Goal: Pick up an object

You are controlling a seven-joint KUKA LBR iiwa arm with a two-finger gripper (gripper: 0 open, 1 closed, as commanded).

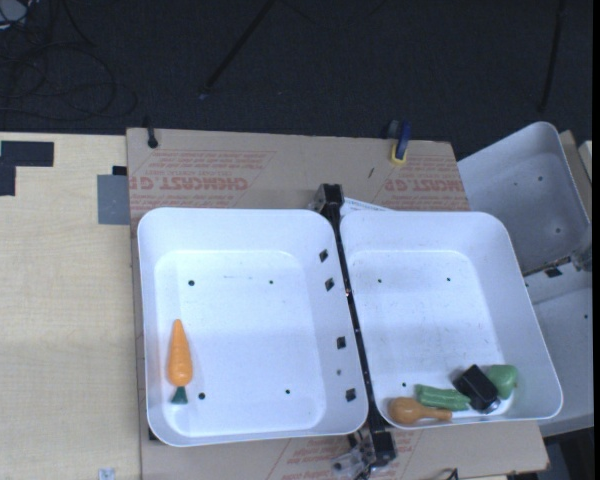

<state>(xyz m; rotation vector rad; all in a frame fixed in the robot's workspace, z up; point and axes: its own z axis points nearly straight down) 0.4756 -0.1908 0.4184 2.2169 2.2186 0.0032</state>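
Note:
An orange carrot with a green stub (179, 356) lies in the left bin (230, 238), near its front left corner. In the right bin (430, 233), along the front wall, sit a small black block (477, 387), a green rounded object (502, 377) behind it, a long green pod-like piece (440, 397) and an orange-tan pear-shaped item (416, 411). These lie close together, the black block resting against the green pieces.
Both bins rest on a cardboard sheet (280, 168) atop a light wooden bench (50, 298). A black divider clamp (330, 203) joins the bins. A grey metal plate (530, 183) stands at the right. Cables cross the dark floor behind.

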